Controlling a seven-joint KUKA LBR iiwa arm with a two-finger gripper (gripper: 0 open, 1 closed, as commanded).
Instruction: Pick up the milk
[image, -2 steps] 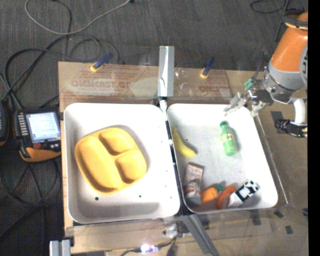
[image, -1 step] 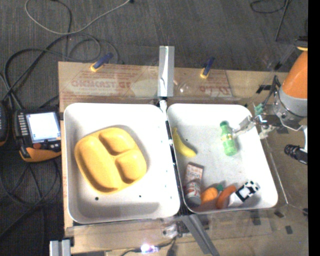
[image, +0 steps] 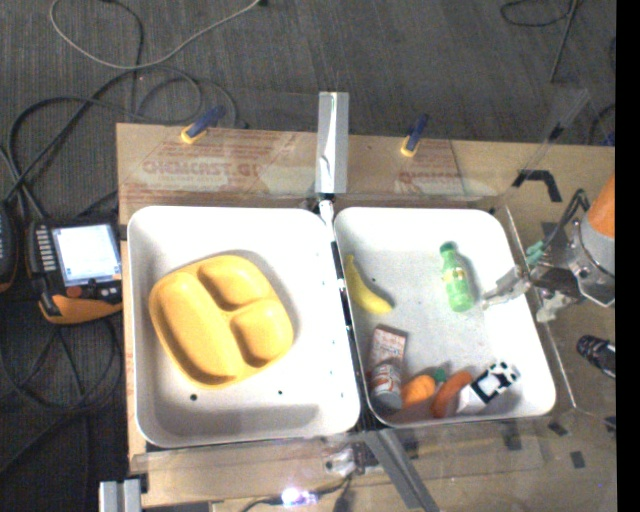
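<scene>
White-and-black milk carton (image: 496, 381) lying tilted in right bin's (image: 420, 222) near corner, pincer (image: 512, 283) state unclear.

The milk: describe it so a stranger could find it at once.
Look in the right-hand white bin, at the near right corner. The milk is a small carton lying there, just right of the orange carrot. Its black-and-white cow-patch print sets it apart from its neighbours.

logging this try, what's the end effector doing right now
end effector: cannot be told; it sits at the right bin's right edge, nothing visibly held.
</scene>
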